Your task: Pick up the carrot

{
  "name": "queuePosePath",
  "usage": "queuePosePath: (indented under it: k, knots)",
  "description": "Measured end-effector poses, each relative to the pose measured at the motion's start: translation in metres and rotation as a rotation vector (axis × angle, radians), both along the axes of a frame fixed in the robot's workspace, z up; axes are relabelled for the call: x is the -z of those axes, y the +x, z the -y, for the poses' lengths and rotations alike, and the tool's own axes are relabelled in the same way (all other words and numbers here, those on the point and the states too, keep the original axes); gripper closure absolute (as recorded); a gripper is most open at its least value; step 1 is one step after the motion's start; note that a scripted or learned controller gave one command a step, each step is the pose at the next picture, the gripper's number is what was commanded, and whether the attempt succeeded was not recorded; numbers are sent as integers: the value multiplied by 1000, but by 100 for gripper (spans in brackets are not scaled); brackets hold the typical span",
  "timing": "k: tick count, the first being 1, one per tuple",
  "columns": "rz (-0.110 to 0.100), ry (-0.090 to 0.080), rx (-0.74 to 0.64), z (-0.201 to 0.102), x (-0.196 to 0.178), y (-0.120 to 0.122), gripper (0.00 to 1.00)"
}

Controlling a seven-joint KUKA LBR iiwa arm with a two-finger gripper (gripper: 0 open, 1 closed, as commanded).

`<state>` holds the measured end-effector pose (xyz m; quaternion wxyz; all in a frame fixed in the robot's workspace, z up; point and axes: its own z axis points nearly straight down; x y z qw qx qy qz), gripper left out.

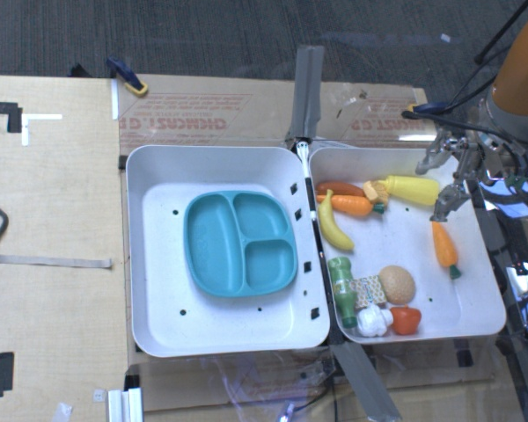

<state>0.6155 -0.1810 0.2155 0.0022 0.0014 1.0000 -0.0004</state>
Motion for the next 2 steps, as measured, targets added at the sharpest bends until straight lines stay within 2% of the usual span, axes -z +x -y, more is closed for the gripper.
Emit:
queuePosePath:
  k: [1, 2]
  knots:
    - [1, 0, 24, 41, 122, -5, 0]
    - [7, -2, 20, 39, 111, -2, 100]
